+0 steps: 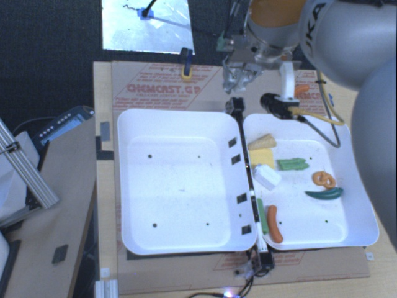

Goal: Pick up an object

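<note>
the metal claw (239, 79) hangs above the bins' far edge; whether it is spread or closed i cannot tell. small plastic food items, including an orange sausage (273, 224), lie in the right white bin (356, 225).

We are seeing seven small objects lying in the right bin (356, 225): a cheese wedge (262, 142), yellow slice (262, 158), white block (267, 177), green pod (291, 164), pretzel (323, 179), dark green pepper (324, 194) and sausage (273, 223).
</note>
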